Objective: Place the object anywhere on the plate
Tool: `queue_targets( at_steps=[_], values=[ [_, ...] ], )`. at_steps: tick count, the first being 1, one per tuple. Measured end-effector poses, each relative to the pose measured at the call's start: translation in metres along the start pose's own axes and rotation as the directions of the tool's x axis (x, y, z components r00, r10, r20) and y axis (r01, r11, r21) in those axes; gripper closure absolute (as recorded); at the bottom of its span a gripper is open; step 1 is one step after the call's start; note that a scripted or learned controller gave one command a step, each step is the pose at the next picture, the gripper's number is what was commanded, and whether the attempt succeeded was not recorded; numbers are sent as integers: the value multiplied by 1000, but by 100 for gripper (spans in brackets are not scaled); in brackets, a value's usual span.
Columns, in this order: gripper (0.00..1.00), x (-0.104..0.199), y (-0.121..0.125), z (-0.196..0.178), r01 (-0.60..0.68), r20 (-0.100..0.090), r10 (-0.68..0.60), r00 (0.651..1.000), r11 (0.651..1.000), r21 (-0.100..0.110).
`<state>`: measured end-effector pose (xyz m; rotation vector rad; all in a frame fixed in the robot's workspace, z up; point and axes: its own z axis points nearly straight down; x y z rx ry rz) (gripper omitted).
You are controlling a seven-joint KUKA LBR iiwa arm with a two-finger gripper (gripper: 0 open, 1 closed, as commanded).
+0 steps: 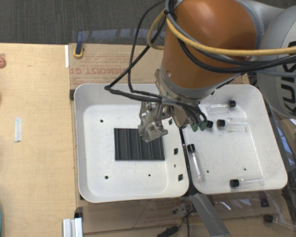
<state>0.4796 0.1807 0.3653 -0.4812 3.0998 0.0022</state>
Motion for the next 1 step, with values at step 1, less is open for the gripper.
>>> queue_targets(
  at_steps=[1],
  values=[
    [100,-41,-20,-68,461,1,-461,888,888,-1]
  ],
)
